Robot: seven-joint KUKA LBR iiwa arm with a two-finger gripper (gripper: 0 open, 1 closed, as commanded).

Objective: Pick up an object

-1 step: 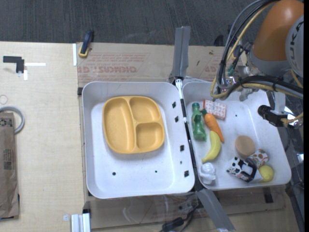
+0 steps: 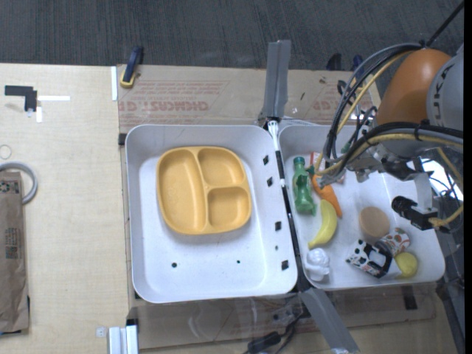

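We see the arm reaching in over the right bin. Its gripper sits low near the bin's upper left part, just above the carrot, but cables hide the fingers, so we cannot tell how they stand. Below lie a green bottle, a banana, a brown egg, a lemon and a white figure. The left bin holds a yellow divided plate.

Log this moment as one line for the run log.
stage: approach | arm: over right bin | end effector: unclear | left bin: yellow divided plate | right bin: banana, carrot, green bottle | held: nothing visible
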